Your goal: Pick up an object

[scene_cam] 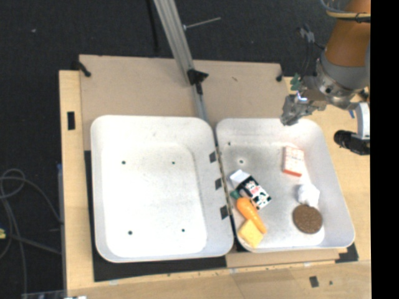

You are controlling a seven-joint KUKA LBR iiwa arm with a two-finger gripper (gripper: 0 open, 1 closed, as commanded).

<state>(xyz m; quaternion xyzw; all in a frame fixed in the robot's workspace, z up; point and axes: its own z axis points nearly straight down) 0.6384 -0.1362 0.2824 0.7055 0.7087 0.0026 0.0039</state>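
The right bin (pixel 268 139) holds several small objects. A white and red box (pixel 292 161) lies near its upper right. A brown disc (pixel 307 219) sits at the lower right, with a crumpled white piece (pixel 308 194) just above it. Along the left wall lie a black and white box (pixel 252 190), an orange carrot-shaped piece (pixel 249 212) and a yellow block (pixel 250 234). My gripper (pixel 291 115) hangs over the bin's far rim, up and to the right of these objects, with nothing visible between its fingers.
The left bin (pixel 149 185) lies beside the right one, both on a tan board (pixel 162 83). A slanted grey metal rail (pixel 176 33) runs from the top down to the gap between the bins. Black cables (pixel 22 204) lie off the bench at left.
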